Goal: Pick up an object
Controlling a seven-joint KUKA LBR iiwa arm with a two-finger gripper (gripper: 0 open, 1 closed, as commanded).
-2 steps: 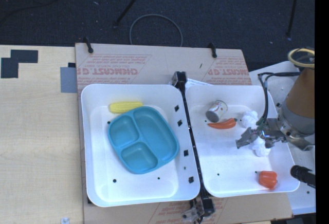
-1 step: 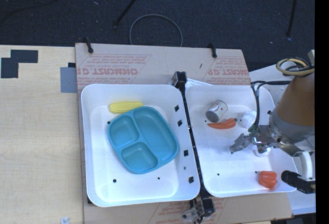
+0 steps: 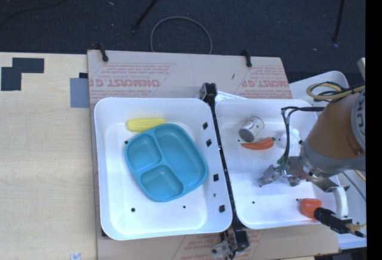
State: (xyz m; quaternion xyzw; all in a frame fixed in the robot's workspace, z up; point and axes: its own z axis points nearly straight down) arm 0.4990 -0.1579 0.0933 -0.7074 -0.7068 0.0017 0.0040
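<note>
Since your gripper (image 3: 270, 176) hangs with fingers apart and holding nothing over the right bin (image 3: 262, 217), steer it far-left until the red pepper (image 3: 258, 145) lies squarely between them, then lower and close

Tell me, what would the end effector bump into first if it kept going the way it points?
Probably just the bare floor of the right bin: the end effector points left and down, and nothing lies ahead, though depth is unclear.

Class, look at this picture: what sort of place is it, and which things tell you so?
Probably a robotics lab. A robot arm reaches over two white bins holding toy items such as a blue tray, with cables trailing on the dark floor behind.
</note>
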